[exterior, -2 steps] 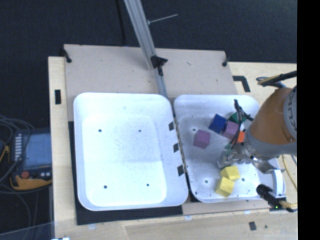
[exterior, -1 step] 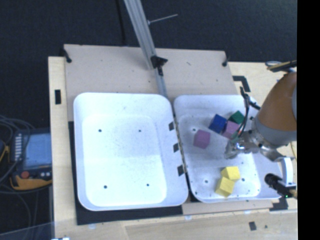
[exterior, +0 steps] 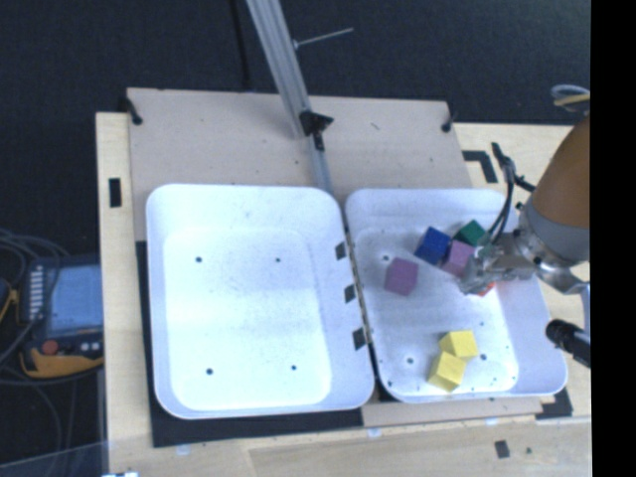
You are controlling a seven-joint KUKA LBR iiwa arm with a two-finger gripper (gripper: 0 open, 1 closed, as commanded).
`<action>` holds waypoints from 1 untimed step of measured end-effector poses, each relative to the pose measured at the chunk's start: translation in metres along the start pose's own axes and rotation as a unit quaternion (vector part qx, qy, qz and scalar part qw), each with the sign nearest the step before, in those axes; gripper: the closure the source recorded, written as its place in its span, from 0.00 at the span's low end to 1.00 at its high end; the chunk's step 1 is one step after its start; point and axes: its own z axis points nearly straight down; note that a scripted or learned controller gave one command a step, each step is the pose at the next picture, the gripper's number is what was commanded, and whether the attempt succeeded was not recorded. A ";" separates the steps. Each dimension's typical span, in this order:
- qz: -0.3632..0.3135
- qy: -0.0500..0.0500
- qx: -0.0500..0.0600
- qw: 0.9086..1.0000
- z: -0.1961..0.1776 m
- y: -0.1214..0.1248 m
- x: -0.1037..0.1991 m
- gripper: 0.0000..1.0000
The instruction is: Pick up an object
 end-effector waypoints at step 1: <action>0.000 0.000 0.001 1.000 -0.027 0.001 -0.001 1.00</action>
